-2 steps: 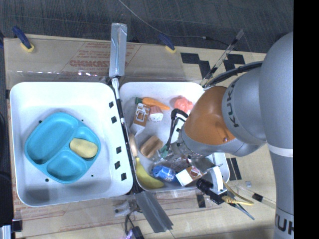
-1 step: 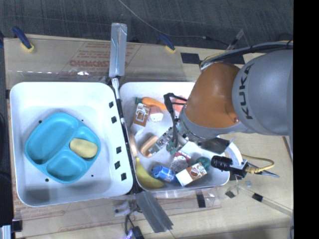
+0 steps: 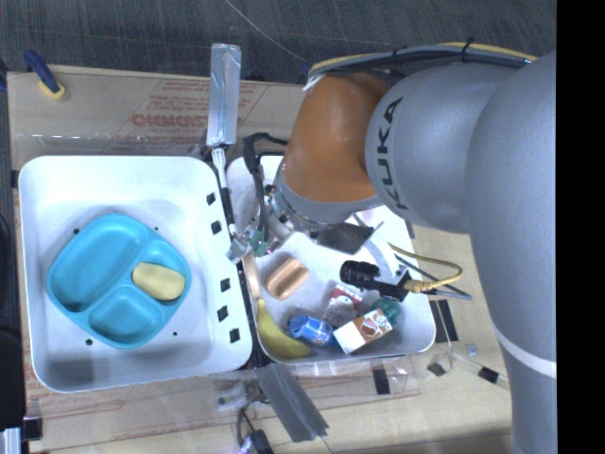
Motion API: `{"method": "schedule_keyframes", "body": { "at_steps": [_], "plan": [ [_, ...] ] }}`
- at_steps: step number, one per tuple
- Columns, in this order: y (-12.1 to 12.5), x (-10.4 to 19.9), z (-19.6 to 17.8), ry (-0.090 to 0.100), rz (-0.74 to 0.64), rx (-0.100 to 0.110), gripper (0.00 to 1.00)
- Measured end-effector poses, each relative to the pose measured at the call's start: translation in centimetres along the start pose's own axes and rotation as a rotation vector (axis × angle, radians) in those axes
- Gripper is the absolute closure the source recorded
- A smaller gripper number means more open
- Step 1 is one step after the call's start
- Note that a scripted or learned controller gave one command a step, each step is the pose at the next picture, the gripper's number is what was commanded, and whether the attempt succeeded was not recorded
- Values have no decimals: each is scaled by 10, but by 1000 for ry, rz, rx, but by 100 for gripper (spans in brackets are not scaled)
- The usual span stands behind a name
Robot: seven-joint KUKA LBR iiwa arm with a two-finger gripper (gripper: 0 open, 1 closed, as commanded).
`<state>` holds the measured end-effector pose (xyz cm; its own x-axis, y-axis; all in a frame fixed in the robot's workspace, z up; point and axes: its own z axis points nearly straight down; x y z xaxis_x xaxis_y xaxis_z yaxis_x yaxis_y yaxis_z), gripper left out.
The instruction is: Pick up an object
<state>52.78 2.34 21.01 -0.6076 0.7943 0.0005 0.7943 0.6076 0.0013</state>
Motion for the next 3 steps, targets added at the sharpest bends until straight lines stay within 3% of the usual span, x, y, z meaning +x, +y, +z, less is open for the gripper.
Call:
{"method": "schedule_keyframes", "body": {
  "at_steps": [1, 2, 3],
  "plan": [
    [-8, 36, 19, 2, 338, 6, 100],
    [-12, 50, -42, -3, -233, -1, 100],
    [-31, 2, -173, -9, -323, -6, 100]
  ]
}}
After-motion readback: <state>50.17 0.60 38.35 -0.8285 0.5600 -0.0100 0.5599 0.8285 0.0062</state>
